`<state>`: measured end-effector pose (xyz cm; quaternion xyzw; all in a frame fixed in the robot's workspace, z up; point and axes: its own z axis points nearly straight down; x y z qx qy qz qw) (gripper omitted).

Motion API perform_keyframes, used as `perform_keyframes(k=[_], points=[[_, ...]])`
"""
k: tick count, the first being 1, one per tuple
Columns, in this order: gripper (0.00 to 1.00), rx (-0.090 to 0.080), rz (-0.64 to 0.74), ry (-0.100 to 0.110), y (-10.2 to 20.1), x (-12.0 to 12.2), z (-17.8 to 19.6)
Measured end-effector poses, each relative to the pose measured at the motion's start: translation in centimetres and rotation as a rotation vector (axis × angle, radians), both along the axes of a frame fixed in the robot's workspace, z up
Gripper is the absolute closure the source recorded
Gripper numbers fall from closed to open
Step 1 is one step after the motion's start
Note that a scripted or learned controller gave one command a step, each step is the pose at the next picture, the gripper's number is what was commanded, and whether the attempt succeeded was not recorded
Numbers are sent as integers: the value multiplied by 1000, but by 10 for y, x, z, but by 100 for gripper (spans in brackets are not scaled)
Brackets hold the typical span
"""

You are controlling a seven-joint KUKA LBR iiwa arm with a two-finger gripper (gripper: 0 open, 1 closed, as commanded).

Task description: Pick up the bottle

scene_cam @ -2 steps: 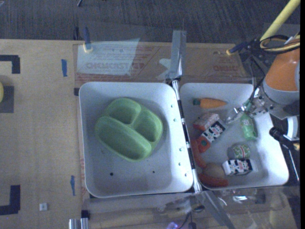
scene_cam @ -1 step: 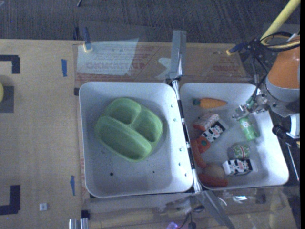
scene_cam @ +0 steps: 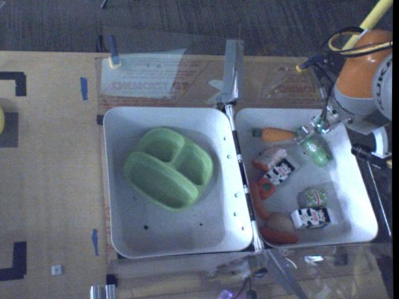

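Observation:
A translucent green bottle lies in the right bin, near its far right side. My gripper comes down from the right under the orange-banded wrist. Its tip is right at the bottle's upper end, touching it or just above it. The gripper's own body hides whether the bottle is clasped.
The right bin also holds a carrot, a pink carton, two cow-patterned cartons, a green and red can and red pieces. A green divided plate lies in the left bin.

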<state>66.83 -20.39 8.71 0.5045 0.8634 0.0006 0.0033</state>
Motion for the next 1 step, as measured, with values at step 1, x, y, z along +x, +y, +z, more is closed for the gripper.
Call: perform_keyframes(k=[1], points=[[100,1,-147,-1,59,-19,150]])
